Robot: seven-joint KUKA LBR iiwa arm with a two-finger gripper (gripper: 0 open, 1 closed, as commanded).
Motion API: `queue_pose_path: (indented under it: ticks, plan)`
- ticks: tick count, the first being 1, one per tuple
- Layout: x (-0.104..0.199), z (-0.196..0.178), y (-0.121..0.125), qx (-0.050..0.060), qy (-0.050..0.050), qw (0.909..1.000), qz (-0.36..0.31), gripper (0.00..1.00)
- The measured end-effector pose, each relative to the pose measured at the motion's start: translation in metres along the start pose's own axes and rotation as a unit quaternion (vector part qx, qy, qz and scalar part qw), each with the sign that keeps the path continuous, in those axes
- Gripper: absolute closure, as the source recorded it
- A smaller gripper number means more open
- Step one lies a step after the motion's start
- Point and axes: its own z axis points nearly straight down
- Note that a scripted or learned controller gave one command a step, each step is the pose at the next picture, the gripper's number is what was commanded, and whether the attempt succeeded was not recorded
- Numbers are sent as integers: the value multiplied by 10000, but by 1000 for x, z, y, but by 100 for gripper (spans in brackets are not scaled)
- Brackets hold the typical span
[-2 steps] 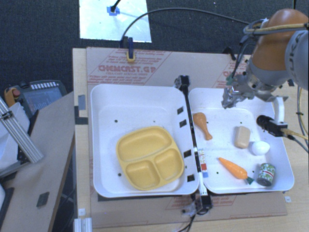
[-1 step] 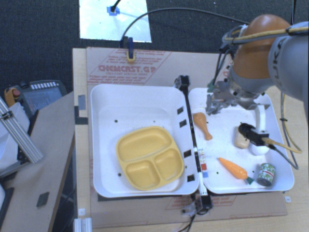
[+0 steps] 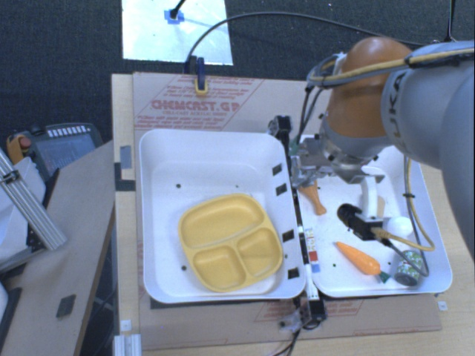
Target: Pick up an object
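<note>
Progress looks slight: nothing can be seen lifted, and every loose thing lies on a bin floor. The grasp and the lift are both left to do, by my reading.

The likeliest target is a small tan piece (image 3: 312,199) in the right bin (image 3: 334,277), close to the wall shared with the left bin (image 3: 171,169). It lies just below the end effector (image 3: 304,176) and may be touching it; the view does not settle that. An orange carrot (image 3: 359,258) lies nearer the front of the same bin, well apart from the end effector, with a white rounded thing (image 3: 401,227) beyond it. A yellow divided tray (image 3: 230,239) sits in the left bin.

The arm (image 3: 438,102) comes in from the right and bends down over the back left part of the right bin, its wrist low above the floor — a pose that suits a descent onto the tan piece. Whether the end effector is wide or narrow I cannot tell, since the wrist's bulk hides it from above.
</note>
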Motion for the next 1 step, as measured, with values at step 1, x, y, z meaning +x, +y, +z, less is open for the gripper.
queue_pose_path:
  ticks: [1]
  plan:
    - [44,-11,-19,-10,2,10000,-2,100]
